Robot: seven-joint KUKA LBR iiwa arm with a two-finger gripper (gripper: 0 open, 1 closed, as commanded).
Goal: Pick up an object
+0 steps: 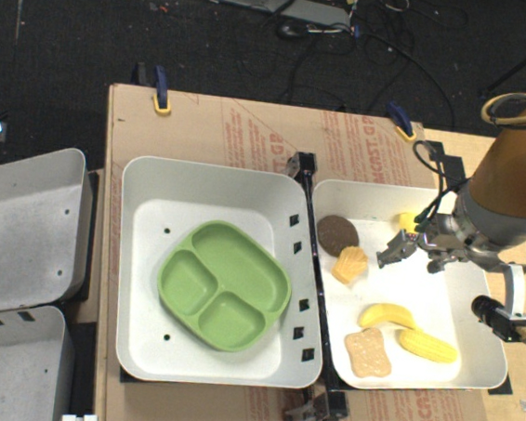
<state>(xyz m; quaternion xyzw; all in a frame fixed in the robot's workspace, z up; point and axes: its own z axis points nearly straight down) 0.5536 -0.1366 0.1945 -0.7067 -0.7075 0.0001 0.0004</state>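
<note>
The right bin [470, 372] holds several food items. A round brown cookie [337, 232] lies at its left side, with an orange-yellow ridged piece [350, 264] just below it. Nearer the front are a yellow banana [388, 314], a second yellow piece [427, 345] and a tan slice of toast [368, 352]. My gripper [417, 256] hangs over the upper middle of this bin, right of the cookie. It is open, with only bare bin floor showing between its dark fingers [394, 251]. A small yellow object [408, 220] peeks out just behind the wrist.
The left bin [143, 192] holds a green divided plate [225, 285]. A black divider bar [308, 247] runs between the bins. The arm's grey and orange body [514, 175] overhangs the right bin's far right corner. White panels [18, 226] lie off the bench at left.
</note>
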